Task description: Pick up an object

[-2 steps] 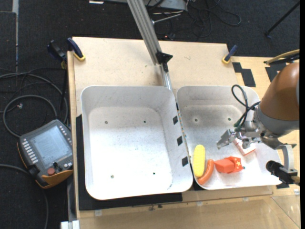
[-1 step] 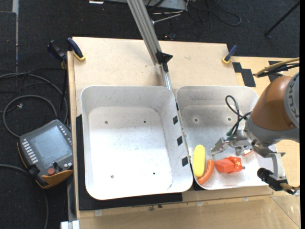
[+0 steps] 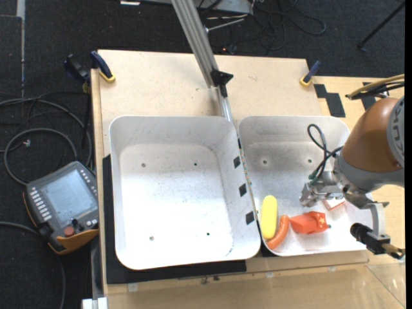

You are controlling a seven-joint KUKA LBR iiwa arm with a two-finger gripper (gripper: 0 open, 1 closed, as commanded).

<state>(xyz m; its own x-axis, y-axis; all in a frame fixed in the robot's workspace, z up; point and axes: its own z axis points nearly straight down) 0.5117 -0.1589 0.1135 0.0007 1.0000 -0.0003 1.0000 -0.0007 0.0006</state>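
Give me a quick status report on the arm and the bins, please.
Gripper low in right white bin, grip unclear. Orange block, yellow banana-shaped piece and orange carrot-shaped piece lie loose nearby.

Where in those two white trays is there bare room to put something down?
The left tray has an open floor. In the right tray, the back half is free; its front is crowded by a banana, a carrot, an orange block and the gripper.

Even, bright overhead light; white bins [image 3: 174,131] glare mildly; soft shadows; dark floor [image 3: 38,18] dim; focus fairly sharp.
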